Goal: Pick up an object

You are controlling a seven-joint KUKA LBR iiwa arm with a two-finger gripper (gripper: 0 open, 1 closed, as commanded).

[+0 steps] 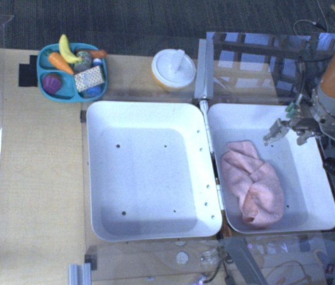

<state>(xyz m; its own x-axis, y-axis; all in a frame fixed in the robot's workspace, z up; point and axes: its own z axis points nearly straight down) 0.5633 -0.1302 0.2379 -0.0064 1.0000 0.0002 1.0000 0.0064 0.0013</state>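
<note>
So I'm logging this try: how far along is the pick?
Nothing looks done: the crumpled pink cloth lies in the right white bin. In hand: the gripper hangs above the bin, beside the cloth, carrying nothing visible. Left: descend, grasp, lift.

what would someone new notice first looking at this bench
Most likely the crumpled pink cloth, lying in the right white bin. Next, the grey arm with its orange band reaching in from the right, its gripper over that bin's upper part, apart from the cloth. Then the blue tray of bright toy food, with a yellow banana, on the bench at upper left.
</note>
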